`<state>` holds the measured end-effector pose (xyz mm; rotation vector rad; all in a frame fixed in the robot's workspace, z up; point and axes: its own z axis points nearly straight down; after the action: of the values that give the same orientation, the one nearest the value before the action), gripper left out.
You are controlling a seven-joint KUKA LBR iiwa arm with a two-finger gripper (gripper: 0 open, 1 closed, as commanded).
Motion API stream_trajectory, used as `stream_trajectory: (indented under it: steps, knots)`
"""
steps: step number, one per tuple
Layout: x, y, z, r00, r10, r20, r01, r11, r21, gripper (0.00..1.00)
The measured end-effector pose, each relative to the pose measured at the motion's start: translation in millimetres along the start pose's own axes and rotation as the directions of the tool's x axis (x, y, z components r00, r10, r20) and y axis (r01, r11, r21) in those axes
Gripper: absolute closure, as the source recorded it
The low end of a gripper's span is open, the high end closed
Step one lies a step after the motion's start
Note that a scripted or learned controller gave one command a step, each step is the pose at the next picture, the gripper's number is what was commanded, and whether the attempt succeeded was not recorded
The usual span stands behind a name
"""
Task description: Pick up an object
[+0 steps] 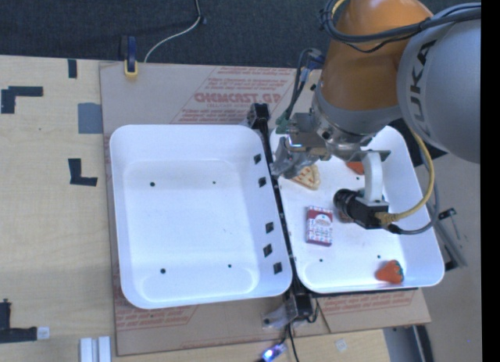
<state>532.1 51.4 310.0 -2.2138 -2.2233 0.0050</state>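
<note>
- White plastic forms both shallow bins seen from the overhead camera: the left bin (187,220) and the right bin (351,263) sit side by side with their inner rims touching.
- Both rest on a sheet of brown cardboard (226,94) with red lettering, which lies on the pale wooden tabletop (47,220).
- Black tape marks (78,173) dot the tabletop to the left of the bins.
- My arm (375,48), orange above the wrist and grey beyond, comes in from the right and hangs over the upper part of the right bin.
- My hand (291,157) is low at the right bin's left edge, close to the row of black clips (269,231) along the seam between the bins.
- From this slant I cannot tell whether my hand is wide or narrow, or whether it holds anything.
- A tan wedge (307,178) lies in the right bin just beside my hand, to its lower right; I cannot tell if they touch.
- A red-and-white packet (319,226) lies flat below the wedge, apart from it, near the bin's left wall.
- A red-orange lump (391,272) sits near the right bin's lower right corner, well apart from my hand.
- A small orange-red piece (355,168) peeks out beside my wrist, mostly hidden.
- A blue-and-yellow clamp (130,62) grips the cardboard's upper left corner.
</note>
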Motion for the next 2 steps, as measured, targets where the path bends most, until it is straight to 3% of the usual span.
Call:
stream_trajectory:
  steps: [1,2]
  knots:
    - [54.5,-1.4,-17.7,1.000,-0.003,-0.001,0.003,1.000,-0.004,1.00]
    - [43.3,-0.8,-64.8,1.000,0.002,0.000,-0.002,1.000,-0.008,1.00]
